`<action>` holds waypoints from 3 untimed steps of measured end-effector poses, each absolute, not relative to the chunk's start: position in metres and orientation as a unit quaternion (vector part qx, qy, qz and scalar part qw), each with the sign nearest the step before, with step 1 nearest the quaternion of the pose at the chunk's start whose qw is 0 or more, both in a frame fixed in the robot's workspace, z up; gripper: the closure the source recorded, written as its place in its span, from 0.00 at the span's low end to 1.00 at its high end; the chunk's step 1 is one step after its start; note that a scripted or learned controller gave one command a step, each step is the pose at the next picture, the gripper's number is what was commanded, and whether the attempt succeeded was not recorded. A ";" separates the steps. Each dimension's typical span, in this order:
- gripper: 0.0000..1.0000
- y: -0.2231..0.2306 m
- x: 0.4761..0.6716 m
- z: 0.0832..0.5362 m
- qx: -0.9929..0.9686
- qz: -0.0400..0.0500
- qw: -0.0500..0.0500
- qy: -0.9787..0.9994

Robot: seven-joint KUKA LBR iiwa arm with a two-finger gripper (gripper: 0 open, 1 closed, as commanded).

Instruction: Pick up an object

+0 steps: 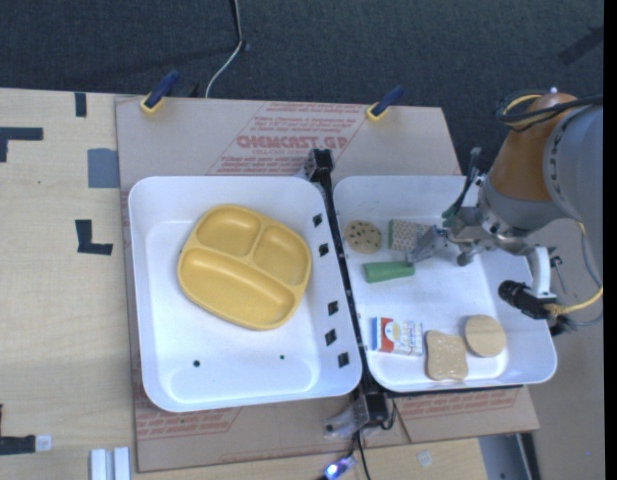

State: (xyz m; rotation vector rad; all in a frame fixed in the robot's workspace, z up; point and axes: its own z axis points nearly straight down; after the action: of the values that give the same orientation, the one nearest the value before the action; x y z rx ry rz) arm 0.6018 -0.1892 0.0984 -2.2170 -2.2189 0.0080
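Probably your two-finger gripper (420,249), slightly parted and holding nothing, should take the light, stiff green plastic block (389,270) near the right bin's (508,373) far-left corner across its narrow sides.

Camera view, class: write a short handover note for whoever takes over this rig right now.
Claw: low over the right bin, at its upper middle, tips beside the green block and the green patterned piece; nothing seen held.
Right bin also holds: cookie, small carton, toast slice, round biscuit.
Left bin: yellow divided plate.
Done: approach.
Left: grasp and lift one object.
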 end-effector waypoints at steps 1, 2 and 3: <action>1.00 -0.188 0.603 0.113 -0.706 0.001 0.001 -0.708; 1.00 -0.188 0.603 0.176 -0.706 -0.001 -0.002 -0.708; 1.00 -0.188 0.604 0.229 -0.706 -0.001 -0.002 -0.708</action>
State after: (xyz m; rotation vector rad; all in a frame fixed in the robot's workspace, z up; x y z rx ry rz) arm 0.6044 -0.1877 0.2295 -2.2220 -2.2264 -0.0032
